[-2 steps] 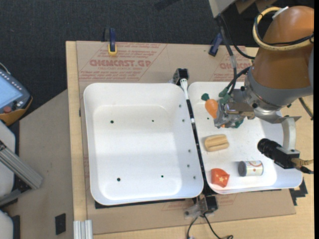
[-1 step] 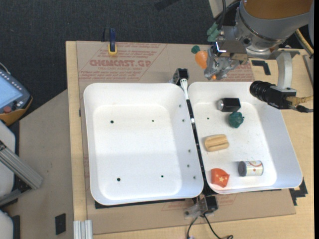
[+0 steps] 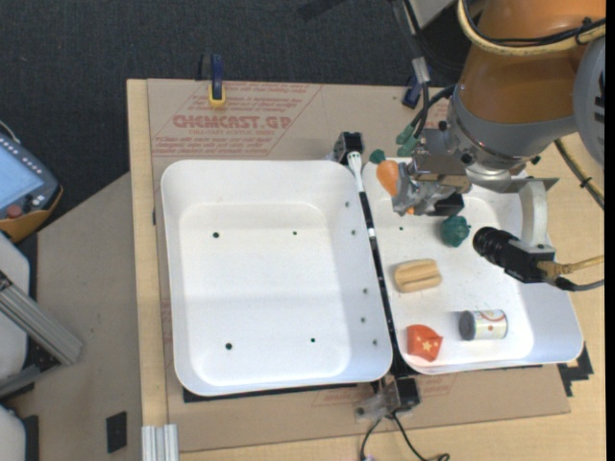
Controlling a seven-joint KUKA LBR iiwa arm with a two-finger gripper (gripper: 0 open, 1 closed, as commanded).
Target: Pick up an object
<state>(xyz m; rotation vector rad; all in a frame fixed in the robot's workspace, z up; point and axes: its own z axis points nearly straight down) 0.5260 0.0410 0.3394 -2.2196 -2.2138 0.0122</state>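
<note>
My gripper [image 3: 413, 200] hangs low over the far left part of the right bin [image 3: 538, 339], under the grey and orange arm. An orange object [image 3: 386, 175] lies right beside it, at its left, near the bin's far rim. A teal object [image 3: 454, 229] rests just to the right of the gripper. A tan wooden block [image 3: 418, 277] lies nearer the front, by the divider. A red object [image 3: 424, 343] sits at the front left corner. Next to it lies a small grey and white can [image 3: 482, 325].
The left bin [image 3: 183, 190] stands beside the right one, the two rims meeting at the middle. A black cylinder with a cable [image 3: 504, 248] juts over the right bin's right side. A blue clamp [image 3: 216, 80] sits at the board's far edge.
</note>
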